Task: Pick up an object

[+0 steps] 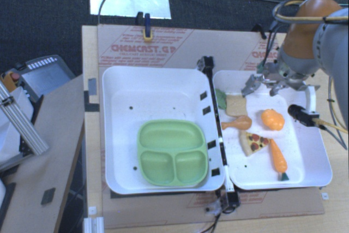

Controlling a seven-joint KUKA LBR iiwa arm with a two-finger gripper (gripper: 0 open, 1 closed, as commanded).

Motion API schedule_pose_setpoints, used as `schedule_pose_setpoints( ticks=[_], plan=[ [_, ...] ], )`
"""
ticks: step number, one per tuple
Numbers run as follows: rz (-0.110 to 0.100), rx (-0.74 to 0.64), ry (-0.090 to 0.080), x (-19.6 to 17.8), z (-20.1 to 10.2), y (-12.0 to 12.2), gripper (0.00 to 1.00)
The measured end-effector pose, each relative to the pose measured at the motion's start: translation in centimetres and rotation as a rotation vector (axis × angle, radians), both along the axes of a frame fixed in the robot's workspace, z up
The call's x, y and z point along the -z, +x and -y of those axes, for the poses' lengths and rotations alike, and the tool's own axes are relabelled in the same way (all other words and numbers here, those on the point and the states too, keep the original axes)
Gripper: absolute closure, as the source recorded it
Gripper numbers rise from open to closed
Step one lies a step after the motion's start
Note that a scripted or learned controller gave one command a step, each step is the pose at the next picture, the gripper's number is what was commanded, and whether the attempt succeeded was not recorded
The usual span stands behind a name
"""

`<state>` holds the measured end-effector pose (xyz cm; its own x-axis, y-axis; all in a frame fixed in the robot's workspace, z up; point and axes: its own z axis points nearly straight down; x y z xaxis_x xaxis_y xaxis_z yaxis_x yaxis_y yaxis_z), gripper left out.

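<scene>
1. Toy foods lie in the right bin [322, 169], which I take as the landmark: an orange fruit [272, 119] near its middle, a carrot [278, 158] toward its front, a pizza slice [253, 142] left of the carrot.
2. A chicken drumstick [237, 123] and a pale bread slice [236, 105] lie along that bin's left side, a green leaf [220, 99] against its left wall.
3. Gripper [263, 85] hangs over the bin's back part, above the bread's far edge; its jaws stand spread apart with nothing between them.
4. A green divided plate [172, 152] sits in the left bin [117, 117], beyond the right bin's left wall.
</scene>
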<state>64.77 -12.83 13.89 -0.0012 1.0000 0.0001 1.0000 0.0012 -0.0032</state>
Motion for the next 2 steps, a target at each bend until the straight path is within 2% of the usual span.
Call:
schedule_pose_setpoints(
  ticks=[1, 2],
  plan=[
    [0.004, 0.000, 0.000, 5.1, 0.0, 0.0, 0.00],
    [0.011, 0.000, -0.001, 3.6, -0.1, 0.3, 1.00]
  ],
)
